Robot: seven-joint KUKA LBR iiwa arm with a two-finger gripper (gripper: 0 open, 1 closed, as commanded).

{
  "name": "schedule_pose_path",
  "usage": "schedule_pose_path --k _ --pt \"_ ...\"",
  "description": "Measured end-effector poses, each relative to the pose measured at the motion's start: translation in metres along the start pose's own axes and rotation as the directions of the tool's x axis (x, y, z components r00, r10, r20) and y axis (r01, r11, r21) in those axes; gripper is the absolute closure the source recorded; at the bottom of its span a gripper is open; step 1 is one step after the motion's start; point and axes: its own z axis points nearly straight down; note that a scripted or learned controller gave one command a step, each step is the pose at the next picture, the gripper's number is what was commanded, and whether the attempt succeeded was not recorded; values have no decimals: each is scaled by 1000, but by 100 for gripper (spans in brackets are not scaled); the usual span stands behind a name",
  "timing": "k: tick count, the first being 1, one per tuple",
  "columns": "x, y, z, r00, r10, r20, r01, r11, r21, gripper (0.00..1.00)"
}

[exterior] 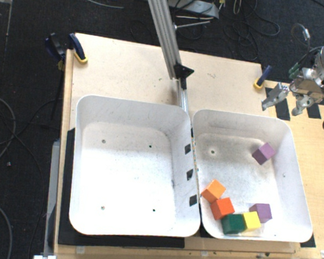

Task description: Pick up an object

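Purple block (263,152) alone in right bin (297,172) | we see end effector (289,102) released, over counter (226,81) beyond bin

Wooden bench (134,72) on dark cable-strewn floor (17,114)

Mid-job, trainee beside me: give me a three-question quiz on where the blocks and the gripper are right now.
1. True or false: every block lies in the right bin.
2. How many purple blocks are there?
3. Multiple choice: the gripper is (A) above the bench, outside the bins, beyond the right bin's far right corner, (B) down among the blocks, (C) over the left bin.

Key
1. True.
2. Two: one purple block alone toward the far wall, another purple block by the yellow block, green block and two orange blocks.
3. A.
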Motion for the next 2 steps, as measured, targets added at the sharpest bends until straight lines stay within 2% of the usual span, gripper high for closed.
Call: schedule_pose_path --k 1,2 --pt "-24 -29 146 1000 0 10 0 1000 -23 0" --pt "12 -57 178 1000 0 -2 0 1000 1 0"
